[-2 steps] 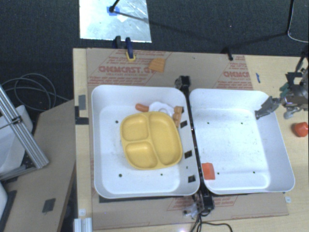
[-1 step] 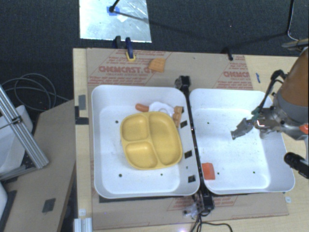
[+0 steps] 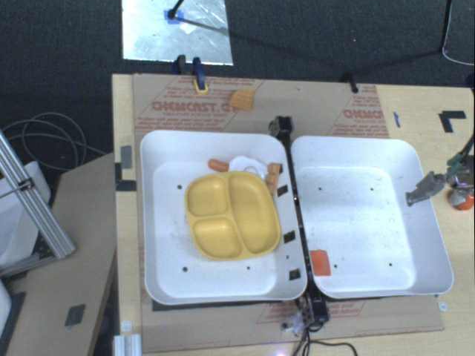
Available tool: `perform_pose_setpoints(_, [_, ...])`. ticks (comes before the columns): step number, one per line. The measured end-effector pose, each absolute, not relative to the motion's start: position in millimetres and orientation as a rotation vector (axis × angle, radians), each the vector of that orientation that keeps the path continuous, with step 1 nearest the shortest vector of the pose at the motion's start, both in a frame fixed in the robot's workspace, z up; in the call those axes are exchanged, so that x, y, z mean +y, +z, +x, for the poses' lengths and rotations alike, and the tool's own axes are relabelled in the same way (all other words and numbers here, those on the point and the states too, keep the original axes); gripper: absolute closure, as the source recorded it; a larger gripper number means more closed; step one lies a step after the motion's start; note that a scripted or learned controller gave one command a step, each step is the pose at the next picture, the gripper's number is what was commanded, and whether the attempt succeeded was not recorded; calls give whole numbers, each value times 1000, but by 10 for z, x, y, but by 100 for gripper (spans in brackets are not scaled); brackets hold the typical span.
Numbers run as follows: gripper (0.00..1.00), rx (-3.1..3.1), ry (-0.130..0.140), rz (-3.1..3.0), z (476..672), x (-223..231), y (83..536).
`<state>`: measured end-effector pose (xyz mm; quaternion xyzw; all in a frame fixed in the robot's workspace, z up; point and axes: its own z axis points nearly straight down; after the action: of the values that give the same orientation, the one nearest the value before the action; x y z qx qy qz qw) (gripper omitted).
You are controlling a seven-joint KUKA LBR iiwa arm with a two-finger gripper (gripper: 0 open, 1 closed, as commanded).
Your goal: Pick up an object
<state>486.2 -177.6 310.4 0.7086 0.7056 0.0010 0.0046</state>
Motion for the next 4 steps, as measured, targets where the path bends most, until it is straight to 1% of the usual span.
perform_pose_setpoints(1, [0,2222,15,2200,5067,-1379,4353])
perform_pose_setpoints(2, [0,2214,-1,2224,4862,-2036,4169])
perform_pose_setpoints(3, [0,2222,-2,2221,4866,-2066,3558])
perform_pose_setpoints(4, [0,2240,1,2211,4901,-1127,2935])
